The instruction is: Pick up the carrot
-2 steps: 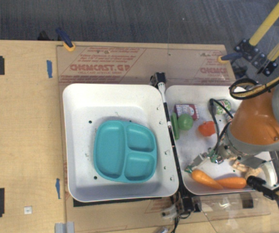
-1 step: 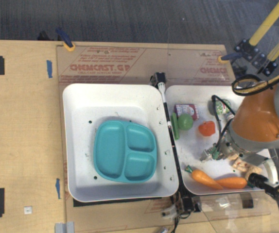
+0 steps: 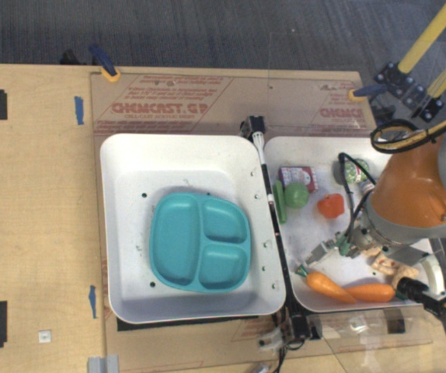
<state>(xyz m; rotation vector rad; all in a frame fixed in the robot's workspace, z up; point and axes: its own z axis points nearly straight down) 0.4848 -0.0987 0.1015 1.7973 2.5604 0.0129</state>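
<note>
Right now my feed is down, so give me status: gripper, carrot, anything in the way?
Gripper low in right bin, just above carrot's left end. Carrot lying flat at bin's near wall, not gripped. Red piece and green piece farther back, apart.

1. The bench (image 3: 36,231) spreads tan and flat, running well off to the gripper's (image 3: 339,249) far side.
2. The right bin (image 3: 316,158) sits directly under the gripper.
3. The left bin (image 3: 122,231) rests just beside it, edges touching.
</note>
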